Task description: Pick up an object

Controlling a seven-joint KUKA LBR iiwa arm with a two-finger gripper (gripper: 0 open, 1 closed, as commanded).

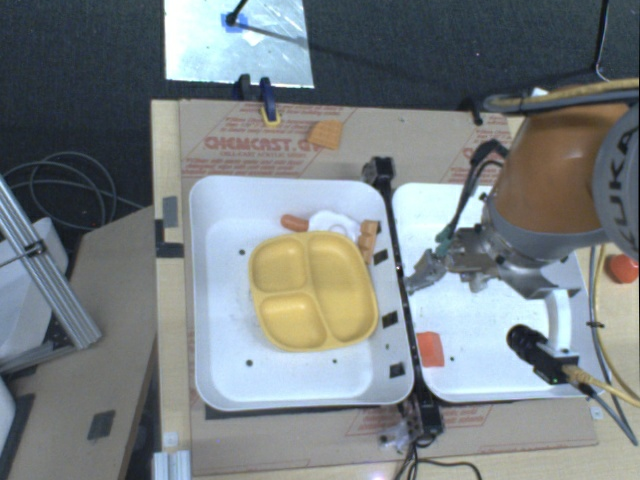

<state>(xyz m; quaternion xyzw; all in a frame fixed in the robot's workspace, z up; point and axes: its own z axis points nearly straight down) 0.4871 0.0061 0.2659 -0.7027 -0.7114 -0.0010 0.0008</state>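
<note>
In the left bin lies a yellow divided plate. Behind it sit a small orange sausage shape, a white piece and a tan block. An orange-red block rests at the front left of the right bin. My gripper hangs over the right bin's left side, close to the divider, above and behind the orange-red block. Nothing shows in it. The bulky grey and orange arm hides much of the right bin.
A tan piece lies on the cardboard behind the bins. A black clamp sits at the divider's far end. A black part with a cable sticks out over the right bin's front. A red-orange thing shows at the right edge.
</note>
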